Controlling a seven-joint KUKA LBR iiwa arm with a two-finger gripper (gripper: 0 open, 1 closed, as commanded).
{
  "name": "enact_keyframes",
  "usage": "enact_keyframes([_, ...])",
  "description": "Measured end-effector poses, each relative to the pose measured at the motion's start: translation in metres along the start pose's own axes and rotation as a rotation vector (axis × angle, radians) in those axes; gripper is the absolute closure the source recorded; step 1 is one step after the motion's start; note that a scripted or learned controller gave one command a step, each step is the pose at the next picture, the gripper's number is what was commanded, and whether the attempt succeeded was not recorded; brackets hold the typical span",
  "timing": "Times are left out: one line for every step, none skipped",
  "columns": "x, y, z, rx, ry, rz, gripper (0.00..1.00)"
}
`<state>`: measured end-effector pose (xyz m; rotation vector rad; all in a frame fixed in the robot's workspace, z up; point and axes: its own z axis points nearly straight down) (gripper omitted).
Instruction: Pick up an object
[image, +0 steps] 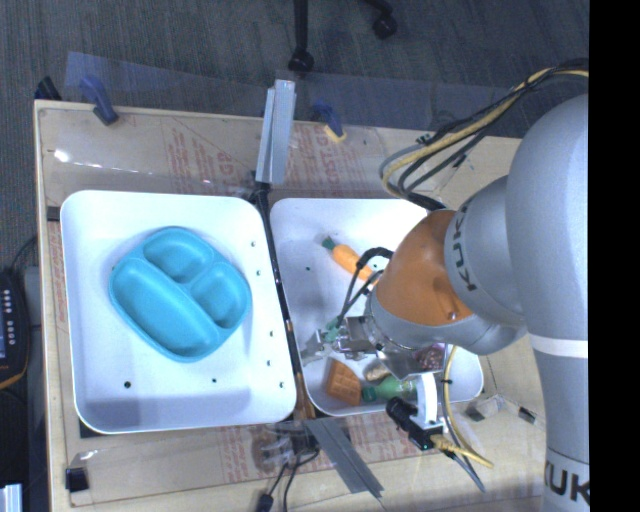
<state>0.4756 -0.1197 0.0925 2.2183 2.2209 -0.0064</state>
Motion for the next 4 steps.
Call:
enact_keyframes([-0.041,0.074,0.001,0.002,0.006,-0.007,0.0])
enact_keyframes([-0.068,0.118,0.001,0.002,0.006,-0.009,0.0])
enact_keyframes([-0.068,0.165,0.0,0.001,0.005,-0.007,0.0])
enact_keyframes([-0.047,0.182,0.0,0.0,0.005,-0.007,0.0])
